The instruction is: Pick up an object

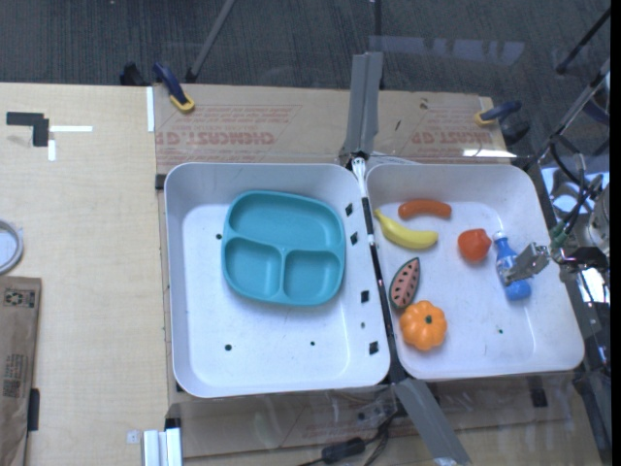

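We can read red writing on the brown cardboard (320,129) at the top middle of the frame. It is upside down to us & says "CHEMCAST GP", once on the left & once on the right. A brown paper bag (17,357) at the lower left has small print w/ a recycle mark, too small to read.

There are two white bins. The left bin (194,357) holds a teal plate (283,249) w/ three parts. The right bin (543,348) holds the toys. At its top is an orange-red hot dog (424,209). Just under that is a yellow banana (405,232). An orange-red tomato (473,245) sits to the right of the banana. A watermelon slice (405,282), red w/ dark seeds, lies near the bin's left wall, & an orange pumpkin (423,325) w/ a green stem is just below it.

A small blue bottle (510,268) w/ a white top lies by the tomato, on the right side of the frame. The gripper (529,260) is right at the bottle. We can't tell if it is wide or narrow, or if it has the bottle.
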Controlling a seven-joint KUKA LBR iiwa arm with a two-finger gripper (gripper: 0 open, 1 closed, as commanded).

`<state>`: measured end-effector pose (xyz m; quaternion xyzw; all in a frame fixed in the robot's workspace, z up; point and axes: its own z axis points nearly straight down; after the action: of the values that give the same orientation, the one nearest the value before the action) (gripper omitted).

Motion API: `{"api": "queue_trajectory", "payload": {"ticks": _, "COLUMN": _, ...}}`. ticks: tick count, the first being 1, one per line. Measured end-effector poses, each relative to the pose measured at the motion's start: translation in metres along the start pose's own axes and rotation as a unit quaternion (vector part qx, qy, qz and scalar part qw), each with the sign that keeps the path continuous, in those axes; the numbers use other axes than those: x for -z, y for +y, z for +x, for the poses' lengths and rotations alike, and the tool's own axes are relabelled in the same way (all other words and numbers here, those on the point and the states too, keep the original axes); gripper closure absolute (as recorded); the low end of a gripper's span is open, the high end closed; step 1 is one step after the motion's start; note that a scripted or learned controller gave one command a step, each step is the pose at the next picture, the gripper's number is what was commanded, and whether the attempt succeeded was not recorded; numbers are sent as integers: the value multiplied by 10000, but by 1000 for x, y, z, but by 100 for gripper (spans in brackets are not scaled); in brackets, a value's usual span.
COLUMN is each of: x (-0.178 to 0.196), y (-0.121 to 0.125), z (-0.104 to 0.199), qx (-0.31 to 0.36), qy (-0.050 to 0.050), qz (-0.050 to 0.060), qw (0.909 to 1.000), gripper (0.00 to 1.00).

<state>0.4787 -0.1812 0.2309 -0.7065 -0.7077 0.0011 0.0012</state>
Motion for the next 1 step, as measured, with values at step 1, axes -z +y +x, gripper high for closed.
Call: {"api": "queue_trajectory", "payload": {"ticks": 1, "x": 8, "y": 1, "z": 0, "qx": 2, "qy": -2, "qz": 7, "qw": 10000, "gripper": 100}}
